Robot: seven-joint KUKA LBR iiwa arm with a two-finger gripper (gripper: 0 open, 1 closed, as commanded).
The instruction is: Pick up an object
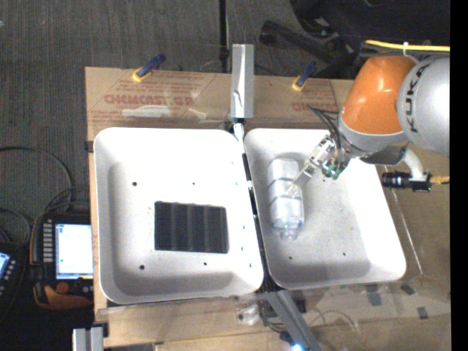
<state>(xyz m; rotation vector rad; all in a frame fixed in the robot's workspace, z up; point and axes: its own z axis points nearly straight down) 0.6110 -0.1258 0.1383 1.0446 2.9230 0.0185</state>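
1. Clear plastic bottle point(286, 198) lies in right bin point(365, 258), center-left of it, cap toward frame bottom.
2. Tool point(316, 163) sits just above-right of the bottle; grip state: cannot tell.
3. Black ribbed tray point(191, 227) lies in left bin point(121, 196).

One fixed camera mounted high above the desk point(110, 86), looking down at a slant, both shallow white plastic bins point(106, 152) wholly in frame, dark carpeted floor point(73, 20) beyond, grey-and-orange arm point(395, 108) entering from the right
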